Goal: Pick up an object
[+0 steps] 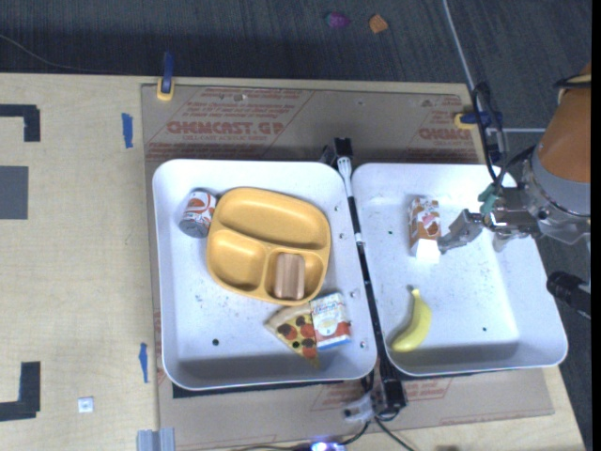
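Observation:
In the right bin a small white and red-brown packet lies near the back left. A yellow banana rests near the front left of the same bin. My gripper hangs over the right bin just right of the packet, close to it and pointing toward it. Nothing shows in its grasp. The grey arm with its orange band comes in from the right edge.
The left bin holds a yellow divided plate with a brown sausage-like piece, a crushed can, a toy pizza slice and a small carton. A black clamp sits between the bins.

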You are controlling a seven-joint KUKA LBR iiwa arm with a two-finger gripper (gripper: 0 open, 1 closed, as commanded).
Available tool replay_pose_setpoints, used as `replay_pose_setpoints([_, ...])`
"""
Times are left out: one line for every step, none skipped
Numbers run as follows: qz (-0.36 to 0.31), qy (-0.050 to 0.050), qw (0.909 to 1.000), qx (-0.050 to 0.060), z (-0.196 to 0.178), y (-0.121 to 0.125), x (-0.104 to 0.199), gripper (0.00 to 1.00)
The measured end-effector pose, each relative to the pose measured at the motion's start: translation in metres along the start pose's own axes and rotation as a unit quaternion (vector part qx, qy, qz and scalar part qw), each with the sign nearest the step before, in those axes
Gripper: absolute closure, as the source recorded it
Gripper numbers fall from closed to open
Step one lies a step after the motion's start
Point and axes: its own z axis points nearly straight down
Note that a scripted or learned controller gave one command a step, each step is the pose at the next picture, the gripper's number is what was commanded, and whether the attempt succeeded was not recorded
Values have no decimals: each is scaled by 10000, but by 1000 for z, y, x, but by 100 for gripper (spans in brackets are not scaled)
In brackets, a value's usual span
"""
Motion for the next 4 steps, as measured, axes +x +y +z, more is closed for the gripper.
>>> replay_pose_setpoints([6, -2, 10000, -3, 112, -28, -39, 0])
replay_pose_setpoints([5, -5, 10000, -13, 166, -30, -6, 0])
replay_pose_setpoints([8, -13, 10000, -35, 157, -29, -6, 100])
replay_pose_setpoints([-6, 2, 10000, -13, 75, 6, 67, 100])
